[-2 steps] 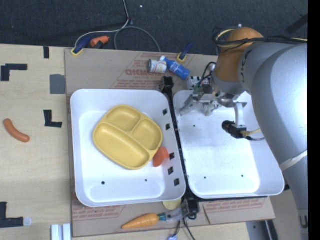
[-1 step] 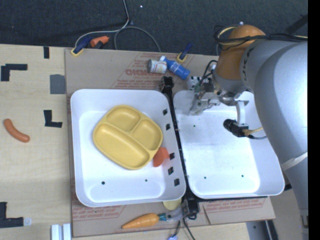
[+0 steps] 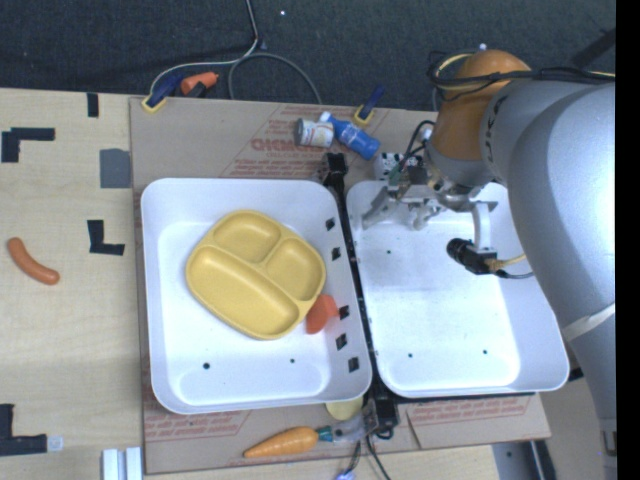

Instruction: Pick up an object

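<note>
Starting at the far left of the worktop (image 3: 60, 368), an orange sausage-shaped toy (image 3: 33, 262) lies on the bare wood, well apart from the bins. Next comes the left bin (image 3: 165, 368), holding a yellow divided plate (image 3: 258, 272) with a small orange-red piece (image 3: 321, 314) touching its right edge. A toy carrot (image 3: 283, 442) lies below that bin on the cardboard, and a white and blue bottle (image 3: 338, 133) lies above it near the back edge. To the right sits the right bin (image 3: 480, 368), and my jaws (image 3: 408, 208) hang over its upper left corner, near the dividing rim. Whether they are open or closed I cannot tell. My grey arm (image 3: 565, 188) with its orange band (image 3: 470, 108) covers the bin's right side.
</note>
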`<move>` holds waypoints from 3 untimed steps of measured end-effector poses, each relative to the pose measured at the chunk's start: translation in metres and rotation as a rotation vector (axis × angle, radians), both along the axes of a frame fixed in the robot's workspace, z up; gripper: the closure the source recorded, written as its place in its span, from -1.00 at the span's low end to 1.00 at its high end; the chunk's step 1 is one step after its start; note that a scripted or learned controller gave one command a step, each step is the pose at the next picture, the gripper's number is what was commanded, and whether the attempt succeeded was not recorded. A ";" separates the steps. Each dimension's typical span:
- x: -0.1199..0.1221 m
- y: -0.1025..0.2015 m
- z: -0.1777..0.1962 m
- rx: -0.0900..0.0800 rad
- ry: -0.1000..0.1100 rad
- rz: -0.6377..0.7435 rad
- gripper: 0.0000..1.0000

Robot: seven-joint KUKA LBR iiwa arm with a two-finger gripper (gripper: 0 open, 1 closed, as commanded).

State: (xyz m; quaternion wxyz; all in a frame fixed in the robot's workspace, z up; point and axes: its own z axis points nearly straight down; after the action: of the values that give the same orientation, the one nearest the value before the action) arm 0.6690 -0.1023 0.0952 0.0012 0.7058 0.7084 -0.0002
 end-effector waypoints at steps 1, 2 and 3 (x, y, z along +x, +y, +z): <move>-0.001 0.006 -0.010 -0.002 0.003 -0.003 -1.00; -0.001 0.005 -0.010 -0.001 0.003 -0.003 -1.00; -0.029 0.008 -0.009 -0.001 -0.003 -0.003 -1.00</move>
State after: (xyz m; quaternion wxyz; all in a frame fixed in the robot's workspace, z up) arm 0.6397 -0.0944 0.0863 0.0025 0.7071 0.7072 0.0004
